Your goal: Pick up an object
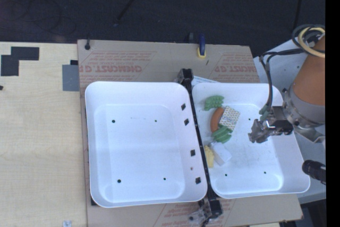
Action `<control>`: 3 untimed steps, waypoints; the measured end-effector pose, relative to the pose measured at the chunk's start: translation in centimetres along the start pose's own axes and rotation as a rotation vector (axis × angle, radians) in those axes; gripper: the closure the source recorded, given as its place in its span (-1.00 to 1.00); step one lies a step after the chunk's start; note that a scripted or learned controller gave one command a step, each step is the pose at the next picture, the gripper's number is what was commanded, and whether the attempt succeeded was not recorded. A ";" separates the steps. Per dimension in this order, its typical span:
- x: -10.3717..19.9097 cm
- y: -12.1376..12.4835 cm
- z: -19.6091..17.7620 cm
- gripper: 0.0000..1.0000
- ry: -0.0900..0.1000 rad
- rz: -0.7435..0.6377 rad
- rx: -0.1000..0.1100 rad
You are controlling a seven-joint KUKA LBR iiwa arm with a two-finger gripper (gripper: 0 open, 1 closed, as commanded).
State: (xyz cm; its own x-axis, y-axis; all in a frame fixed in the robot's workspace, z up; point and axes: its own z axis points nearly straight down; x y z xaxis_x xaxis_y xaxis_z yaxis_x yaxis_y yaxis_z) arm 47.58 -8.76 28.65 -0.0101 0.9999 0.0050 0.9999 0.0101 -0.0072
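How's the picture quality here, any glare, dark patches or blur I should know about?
Camera view: the two white bins are brightly lit, close to washed out; the top of the frame is dark, cables barely readable; the small objects in the right bin look soft and low in detail; the gripper is dark and slightly blurred, casting a faint shadow on the bin floor.

A pale wood-grain bench (37, 135) carries a brown cardboard sheet (159, 64) printed with red lettering, covering its centre and right. Two shallow white bins rest on the cardboard side by side, touching: the left bin (95, 141) at 9 o'clock of the right bin (265, 181). Dark flat patches (69, 77) lie on the bare wood at 10 o'clock of the left bin.
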 end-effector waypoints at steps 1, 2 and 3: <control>4.5 0.8 1.5 1.00 -0.002 0.005 0.000; 6.2 6.1 -10.4 1.00 -0.006 0.006 -0.019; 12.3 -0.2 -5.4 1.00 -0.004 0.006 0.003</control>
State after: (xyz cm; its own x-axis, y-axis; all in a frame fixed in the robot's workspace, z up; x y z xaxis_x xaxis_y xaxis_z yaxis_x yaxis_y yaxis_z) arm 47.27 3.49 34.11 -0.0038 1.0000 0.0009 0.9999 0.0038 -0.0099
